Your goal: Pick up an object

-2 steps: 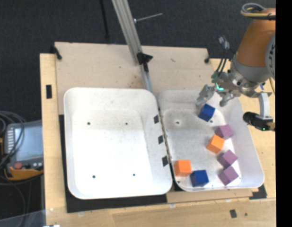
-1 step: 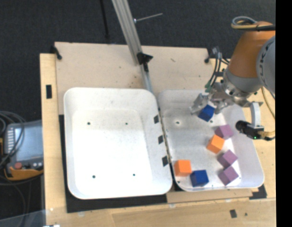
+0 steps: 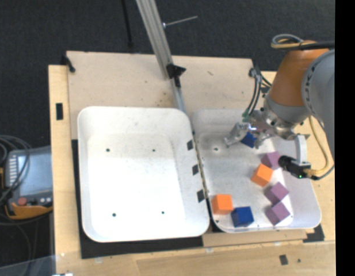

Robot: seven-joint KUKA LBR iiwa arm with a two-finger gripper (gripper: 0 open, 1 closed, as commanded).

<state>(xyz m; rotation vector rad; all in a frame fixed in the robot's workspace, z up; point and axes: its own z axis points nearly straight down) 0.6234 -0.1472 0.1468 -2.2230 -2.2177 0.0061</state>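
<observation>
My gripper [image 3: 247, 137] hangs over the upper middle of the right bin [image 3: 223, 125], reaching in from the right. A small blue block [image 3: 249, 140] shows between its grey fingers [image 3: 233, 138], and the gripper is shut on it. Loose blocks lie in the same bin toward its lower right. A purple block [image 3: 271, 159] is just below the gripper. Beside it lies an orange block [image 3: 262, 175]. Further down are two more purple blocks [image 3: 277, 192] [image 3: 278, 213], a second blue block [image 3: 242, 216] and another orange block [image 3: 223, 203].
The left bin [image 3: 137, 171] is bare white with a few dark specks. A slanted metal rail [image 3: 160, 45] rises from behind the bins. A grey pendant box [image 3: 27, 180] with cables sits off the bench's left edge.
</observation>
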